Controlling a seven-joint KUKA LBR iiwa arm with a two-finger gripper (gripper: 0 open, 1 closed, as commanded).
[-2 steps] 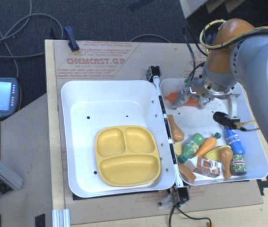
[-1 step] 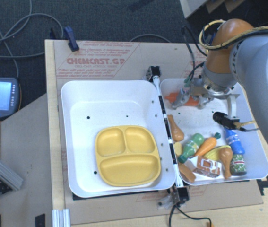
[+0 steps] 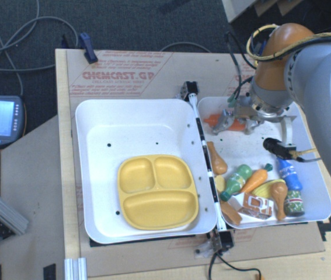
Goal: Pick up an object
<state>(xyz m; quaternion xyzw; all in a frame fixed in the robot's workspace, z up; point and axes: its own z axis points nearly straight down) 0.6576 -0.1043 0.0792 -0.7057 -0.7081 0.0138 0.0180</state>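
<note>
Orange-and-white carton (image 3: 256,205) lies at the near end of the right bin (image 3: 320,210), flat among a heap of toy food. A brown bread roll (image 3: 230,213) touches it on the left and a brown drumstick (image 3: 279,195) stands just to its right. Just beyond the carton are a yellow piece (image 3: 264,188), a carrot (image 3: 254,181) lying at a slant and a green vegetable (image 3: 236,180). A blue-capped bottle (image 3: 288,174) lies on the right of the heap.

A long tan piece (image 3: 216,158) rests along the bin's left wall. At the far end, a small orange item (image 3: 212,120) lies alone, just left of the gripper (image 3: 235,125). The gripper is low over the far part of this bin; whether it is released or clenched cannot be told, and nothing is seen held in it.

The left bin (image 3: 95,127) touches the right one and holds a yellow divided plate (image 3: 156,192) toward its near side. Both bins sit on a printed board (image 3: 118,74), with a blue clamp (image 3: 87,47) at its far left corner.
</note>
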